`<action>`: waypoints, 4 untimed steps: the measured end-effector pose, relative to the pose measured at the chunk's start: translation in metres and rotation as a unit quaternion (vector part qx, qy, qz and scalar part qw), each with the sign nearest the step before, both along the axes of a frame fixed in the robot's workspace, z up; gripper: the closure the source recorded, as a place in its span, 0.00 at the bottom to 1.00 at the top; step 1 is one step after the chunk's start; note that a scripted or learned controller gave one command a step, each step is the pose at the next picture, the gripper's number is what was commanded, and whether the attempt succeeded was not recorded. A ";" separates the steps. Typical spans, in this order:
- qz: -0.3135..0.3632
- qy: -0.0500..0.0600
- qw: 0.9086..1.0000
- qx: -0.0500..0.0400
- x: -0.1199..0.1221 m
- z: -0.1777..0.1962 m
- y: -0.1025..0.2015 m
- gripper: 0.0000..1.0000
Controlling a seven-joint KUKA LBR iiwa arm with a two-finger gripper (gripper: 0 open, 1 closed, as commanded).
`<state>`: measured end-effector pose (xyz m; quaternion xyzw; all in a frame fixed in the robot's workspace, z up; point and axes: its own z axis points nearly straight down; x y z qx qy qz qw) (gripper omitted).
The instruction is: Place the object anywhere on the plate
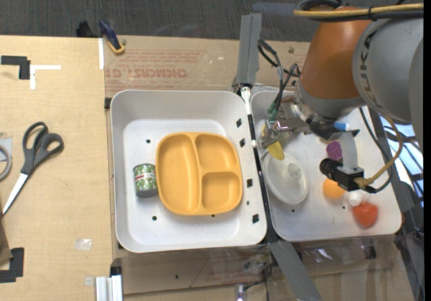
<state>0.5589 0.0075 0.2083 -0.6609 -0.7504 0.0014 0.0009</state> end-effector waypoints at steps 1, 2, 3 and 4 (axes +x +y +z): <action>0.051 0.001 0.999 0.000 -0.082 -0.018 0.072 1.00; 0.169 0.000 0.986 0.000 -0.040 0.072 0.129 1.00; 0.169 0.000 0.986 0.000 -0.040 0.072 0.129 0.00; 0.169 0.000 0.986 -0.001 -0.039 0.080 0.128 1.00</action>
